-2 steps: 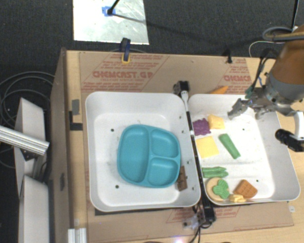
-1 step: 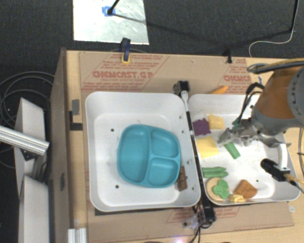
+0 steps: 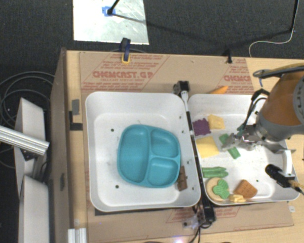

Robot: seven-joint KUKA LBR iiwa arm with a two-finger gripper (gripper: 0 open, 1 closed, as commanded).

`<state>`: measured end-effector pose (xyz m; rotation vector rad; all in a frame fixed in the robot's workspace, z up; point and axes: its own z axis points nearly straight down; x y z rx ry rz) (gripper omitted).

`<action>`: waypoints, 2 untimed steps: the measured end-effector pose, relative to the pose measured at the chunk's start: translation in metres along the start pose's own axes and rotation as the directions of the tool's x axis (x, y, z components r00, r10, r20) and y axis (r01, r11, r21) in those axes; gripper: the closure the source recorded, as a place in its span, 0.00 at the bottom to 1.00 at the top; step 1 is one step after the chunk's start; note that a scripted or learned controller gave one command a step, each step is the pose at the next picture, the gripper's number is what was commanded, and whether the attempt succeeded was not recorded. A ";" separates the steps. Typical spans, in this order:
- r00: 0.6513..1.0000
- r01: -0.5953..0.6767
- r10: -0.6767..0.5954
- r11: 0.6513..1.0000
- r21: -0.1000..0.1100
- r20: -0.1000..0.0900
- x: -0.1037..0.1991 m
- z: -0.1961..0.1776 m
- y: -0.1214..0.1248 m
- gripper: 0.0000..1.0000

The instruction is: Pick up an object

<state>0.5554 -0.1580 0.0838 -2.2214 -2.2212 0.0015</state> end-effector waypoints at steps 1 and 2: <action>1.000 0.002 -0.002 1.000 -0.004 0.000 0.001 -0.011 0.002 1.00; 1.000 0.013 -0.013 1.000 -0.011 -0.002 0.113 -0.106 0.040 1.00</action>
